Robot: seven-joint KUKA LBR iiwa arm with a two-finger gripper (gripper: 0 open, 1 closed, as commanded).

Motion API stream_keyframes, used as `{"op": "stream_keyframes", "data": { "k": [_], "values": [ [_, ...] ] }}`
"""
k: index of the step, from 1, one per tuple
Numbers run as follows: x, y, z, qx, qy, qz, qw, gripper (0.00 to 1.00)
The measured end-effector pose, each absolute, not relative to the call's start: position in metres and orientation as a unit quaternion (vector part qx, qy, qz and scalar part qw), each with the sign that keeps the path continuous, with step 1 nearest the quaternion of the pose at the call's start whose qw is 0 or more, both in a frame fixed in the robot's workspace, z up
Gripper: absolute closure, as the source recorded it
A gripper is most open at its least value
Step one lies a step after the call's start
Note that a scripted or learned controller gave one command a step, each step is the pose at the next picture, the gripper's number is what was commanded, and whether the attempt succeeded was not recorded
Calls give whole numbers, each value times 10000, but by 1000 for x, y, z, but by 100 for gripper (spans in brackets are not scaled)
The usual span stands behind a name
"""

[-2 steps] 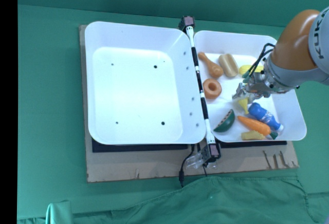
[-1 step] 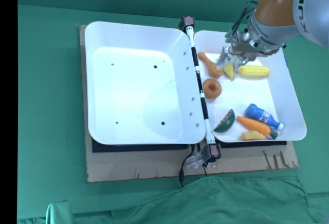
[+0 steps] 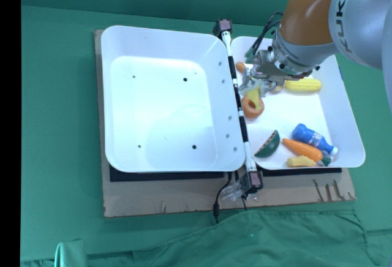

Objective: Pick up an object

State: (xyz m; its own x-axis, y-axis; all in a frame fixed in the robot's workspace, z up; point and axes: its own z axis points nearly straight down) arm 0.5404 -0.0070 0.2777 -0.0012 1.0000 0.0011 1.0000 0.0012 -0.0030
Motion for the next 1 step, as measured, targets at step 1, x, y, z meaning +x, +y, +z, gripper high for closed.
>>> {"op": "stream_keyframes", "data": {
  "k": [1],
  "values": [
    [506,66,277,-7058,-7084,11,20,100]
  ]
}}
